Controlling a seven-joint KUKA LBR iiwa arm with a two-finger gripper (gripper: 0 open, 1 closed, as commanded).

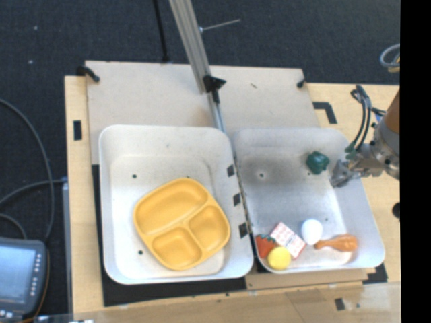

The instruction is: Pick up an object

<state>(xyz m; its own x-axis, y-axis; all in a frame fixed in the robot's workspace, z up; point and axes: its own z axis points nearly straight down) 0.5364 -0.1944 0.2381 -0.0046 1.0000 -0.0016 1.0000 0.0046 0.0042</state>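
Note:
In the right bin [269, 180], a small dark green object [316, 161] lies near the far right side. My gripper [341, 174] hangs just to its right, over the bin's right rim, with nothing visibly held. Along the bin's near edge lie a white ball [311, 231], an orange elongated piece [337, 243], a pink-and-white checkered box [286, 236], a yellow ball [279, 258] and a red object [263, 245].
The left bin [121, 153] holds a yellow divided plate [182, 223]. A slanted metal pole [192, 39] rises from the back of the bench between the bins. Cables [363, 116] trail along the arm at the right.

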